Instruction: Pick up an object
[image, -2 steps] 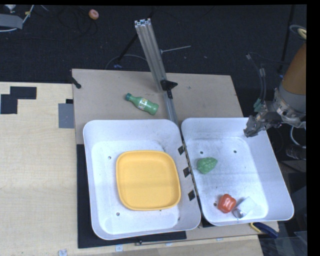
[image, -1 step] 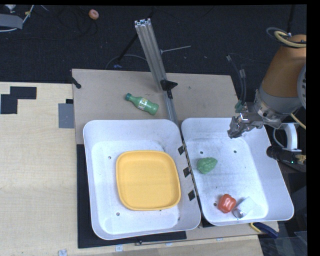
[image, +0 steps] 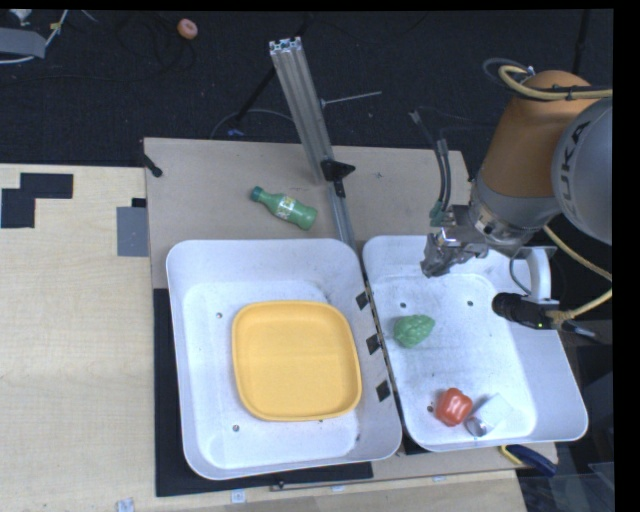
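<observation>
The surface (image: 250, 190) carries two bins. The left bin (image: 195, 270) holds a yellow plate (image: 296, 358). The right bin (image: 545, 390), right of centre, holds a green lump (image: 413, 329) and red object (image: 453, 406). The tool (image: 437, 260) hovers above its upper edge; how it is set I cannot tell.

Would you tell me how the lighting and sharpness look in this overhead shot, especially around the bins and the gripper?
Camera view: even, soft light; the white bins look bright but keep detail; the yellow plate and green bottle are fairly sharp; the gripper is dark and slightly blurred; the floor behind is underexposed.
</observation>
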